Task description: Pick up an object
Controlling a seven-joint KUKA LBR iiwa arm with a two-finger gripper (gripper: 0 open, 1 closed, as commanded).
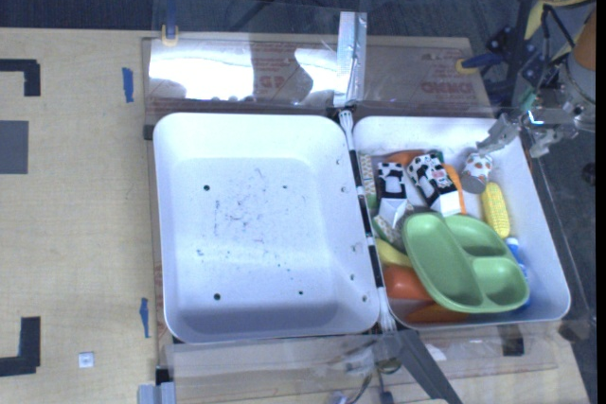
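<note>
1. Gripper [494,139] hovers over the right white bin's [554,284] far right corner; I cannot tell its state.
2. Yellow corn cob [495,208] lies just below it, long axis running near-to-far.
3. Green divided plastic tray [464,262] tilts across the pile.

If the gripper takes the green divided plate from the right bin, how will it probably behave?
The green divided plate looks like stiff moulded plastic, so it should probably keep its shape. It lies tilted on other items, including the corn cob, so it may rock or slide when touched. Its surface appears smooth and its form wide, so the gripper would likely need the rim.
</note>
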